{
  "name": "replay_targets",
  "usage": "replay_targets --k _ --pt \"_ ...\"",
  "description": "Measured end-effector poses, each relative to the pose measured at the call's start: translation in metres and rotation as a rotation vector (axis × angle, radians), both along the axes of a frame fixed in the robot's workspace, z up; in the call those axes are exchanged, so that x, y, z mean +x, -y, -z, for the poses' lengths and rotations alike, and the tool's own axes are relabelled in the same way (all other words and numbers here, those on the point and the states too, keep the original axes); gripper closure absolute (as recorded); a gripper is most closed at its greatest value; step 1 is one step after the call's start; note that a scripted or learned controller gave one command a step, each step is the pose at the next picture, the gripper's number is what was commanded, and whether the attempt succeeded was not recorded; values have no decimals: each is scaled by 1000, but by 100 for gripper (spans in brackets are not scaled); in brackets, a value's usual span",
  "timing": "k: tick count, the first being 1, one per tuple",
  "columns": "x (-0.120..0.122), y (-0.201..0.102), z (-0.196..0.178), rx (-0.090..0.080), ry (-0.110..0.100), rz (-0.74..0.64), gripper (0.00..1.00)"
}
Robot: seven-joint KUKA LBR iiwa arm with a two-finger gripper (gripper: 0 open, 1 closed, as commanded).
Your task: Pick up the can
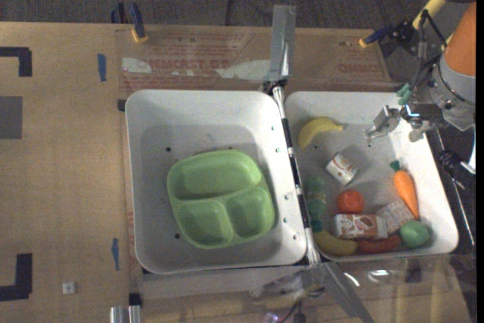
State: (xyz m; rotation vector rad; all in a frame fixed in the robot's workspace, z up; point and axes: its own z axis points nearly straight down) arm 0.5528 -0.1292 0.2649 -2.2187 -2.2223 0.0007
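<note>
The can (342, 167) is small and white with a dark end. It lies on its side near the middle of the right bin (446, 197), just below a yellow banana (318, 130). My gripper (398, 126) hangs over the bin's upper right part, up and to the right of the can and apart from it. It is open, with nothing between its fingers (380, 122).
Around the can in the right bin lie an orange tomato (349, 200), a carrot (406, 191), a printed carton (359, 225), a second banana (333, 242), a green fruit (414, 233) and a greenish bottle (316, 197). The left bin (144, 132) holds a green divided plate (220, 197).
</note>
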Motion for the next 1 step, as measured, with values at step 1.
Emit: replay_targets --k 1 --pt "19 -18 118 0 1 -136 0"
